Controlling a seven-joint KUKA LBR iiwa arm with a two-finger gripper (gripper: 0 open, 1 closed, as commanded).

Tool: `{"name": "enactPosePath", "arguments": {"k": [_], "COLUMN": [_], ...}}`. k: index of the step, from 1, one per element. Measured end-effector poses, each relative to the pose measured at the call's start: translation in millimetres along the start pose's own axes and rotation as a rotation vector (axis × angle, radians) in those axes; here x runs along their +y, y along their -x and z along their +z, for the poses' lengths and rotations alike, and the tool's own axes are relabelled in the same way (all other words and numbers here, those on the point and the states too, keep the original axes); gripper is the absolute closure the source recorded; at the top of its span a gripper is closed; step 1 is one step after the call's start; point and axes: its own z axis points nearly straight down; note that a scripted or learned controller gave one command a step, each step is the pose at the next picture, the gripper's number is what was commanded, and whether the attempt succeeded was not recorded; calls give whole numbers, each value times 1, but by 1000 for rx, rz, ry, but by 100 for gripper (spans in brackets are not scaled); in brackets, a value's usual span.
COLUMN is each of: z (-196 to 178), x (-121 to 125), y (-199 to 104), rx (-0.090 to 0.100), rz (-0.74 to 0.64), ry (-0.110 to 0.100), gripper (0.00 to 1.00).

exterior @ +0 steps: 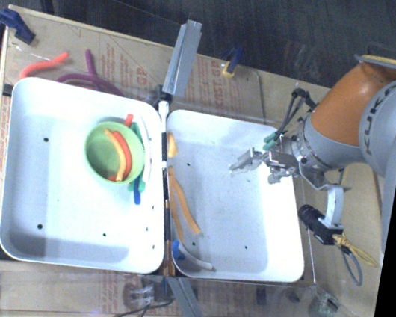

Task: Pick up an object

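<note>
My gripper [257,170] hovers over the upper right part of the right bin [246,231], open, with nothing between its fingers. The objects in this bin lie along its left wall, well to the gripper's left: a small orange piece [171,145], a long tan stick [183,206], and a blue piece [178,251] beside a pale curved item [198,263] at the front left corner. In the left bin [40,194] a green bowl [112,152] holds red and orange strips, with a blue item [136,195] at its edge.
A metal divider bar [182,56] stands behind the gap between the bins. An orange tool [44,64] and purple cord [83,80] lie on the bench behind the left bin. Clamps sit at the bench's back edge.
</note>
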Motion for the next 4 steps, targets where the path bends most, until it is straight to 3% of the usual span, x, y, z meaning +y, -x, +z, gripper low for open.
{"name": "enactPosePath", "arguments": {"k": [1,2,3,4], "z": [103,13,87,115], "x": [1,9,1,77], "y": [-82,-30,-67,-57], "rx": [-5,0,2,0], "rz": [-178,-152,-479,-368], "ry": [-1,0,-4,-1], "gripper": [0,0,0,0]}}
